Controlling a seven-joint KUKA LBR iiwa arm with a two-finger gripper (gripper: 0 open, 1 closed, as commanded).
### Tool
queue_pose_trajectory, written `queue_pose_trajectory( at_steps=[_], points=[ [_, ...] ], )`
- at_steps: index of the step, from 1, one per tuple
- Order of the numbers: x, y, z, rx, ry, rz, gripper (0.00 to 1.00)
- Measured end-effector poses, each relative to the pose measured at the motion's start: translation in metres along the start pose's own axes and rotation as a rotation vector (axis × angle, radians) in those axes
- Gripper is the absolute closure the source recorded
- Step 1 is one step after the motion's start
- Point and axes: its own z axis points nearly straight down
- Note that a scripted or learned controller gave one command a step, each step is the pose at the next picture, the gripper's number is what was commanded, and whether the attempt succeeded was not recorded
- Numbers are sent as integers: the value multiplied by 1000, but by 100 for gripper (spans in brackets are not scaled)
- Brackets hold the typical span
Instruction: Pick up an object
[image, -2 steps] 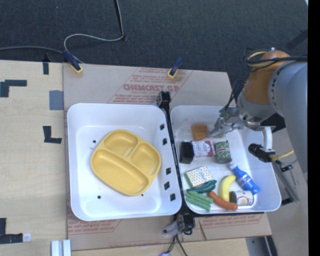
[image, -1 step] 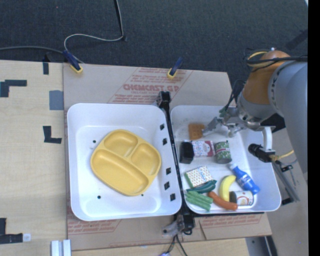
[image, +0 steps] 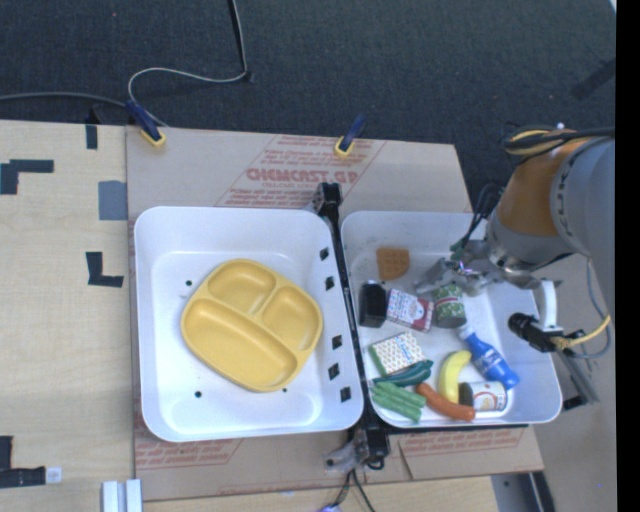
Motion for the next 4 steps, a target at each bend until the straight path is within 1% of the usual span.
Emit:
queue_pose_trajectory(
  at_steps=[1, 2, 3, 4],
  points=[
    [-1, 0, -10, -1, -1, 0, 100],
    [-1, 0, -10, 0, -1, 0, 0],
    [0, 0, -19, 0, -1, 0, 100],
    [0, 0, -19, 1, -1, 0, 0]
  ],
)
